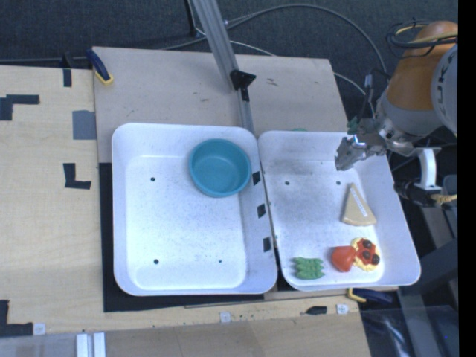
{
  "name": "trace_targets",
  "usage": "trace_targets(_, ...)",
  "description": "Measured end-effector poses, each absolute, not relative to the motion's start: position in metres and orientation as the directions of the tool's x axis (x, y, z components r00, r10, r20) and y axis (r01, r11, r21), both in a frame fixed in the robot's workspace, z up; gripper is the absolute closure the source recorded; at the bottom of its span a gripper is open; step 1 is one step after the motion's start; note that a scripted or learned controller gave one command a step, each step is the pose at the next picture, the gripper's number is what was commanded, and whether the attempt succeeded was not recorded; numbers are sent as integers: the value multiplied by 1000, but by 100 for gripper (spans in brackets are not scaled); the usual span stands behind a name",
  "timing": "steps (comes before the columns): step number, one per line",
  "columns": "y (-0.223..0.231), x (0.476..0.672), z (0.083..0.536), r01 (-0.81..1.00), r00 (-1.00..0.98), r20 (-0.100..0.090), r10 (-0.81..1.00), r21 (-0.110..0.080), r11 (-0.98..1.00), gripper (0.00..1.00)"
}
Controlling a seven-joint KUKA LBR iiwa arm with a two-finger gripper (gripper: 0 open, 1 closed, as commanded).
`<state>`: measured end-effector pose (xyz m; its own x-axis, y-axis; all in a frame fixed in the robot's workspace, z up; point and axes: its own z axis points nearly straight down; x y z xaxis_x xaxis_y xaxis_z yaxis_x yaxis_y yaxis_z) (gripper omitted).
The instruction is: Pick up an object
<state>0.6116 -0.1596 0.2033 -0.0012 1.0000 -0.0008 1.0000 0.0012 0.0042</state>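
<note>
2 white bins sit side by side on the bench (178,80). The left bin (141,222) holds a blue bowl (219,167) near its far edge. The right bin (312,199) holds a tan wedge (358,206), a red-and-yellow toy (357,256) and a green piece (308,268). The tool (346,155) hangs over the right bin's far right corner, grasping nothing; its finger spread cannot be told.

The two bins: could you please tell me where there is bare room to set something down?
Left bin: bare floor everywhere below and left of the blue bowl. Right bin: bare from its left wall across the middle. Crowded along its right side: gripper, wedge, tomato, pizza, green piece.
</note>
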Motion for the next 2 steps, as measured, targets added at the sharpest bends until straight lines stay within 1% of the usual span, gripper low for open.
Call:
trace_targets(1, -159, 612, 201, 1000, 0, 0, 1000, -1, 0, 100)
trace_targets(2, -109, 623, 196, 1000, -5, 1, 1000, -1, 5, 100)
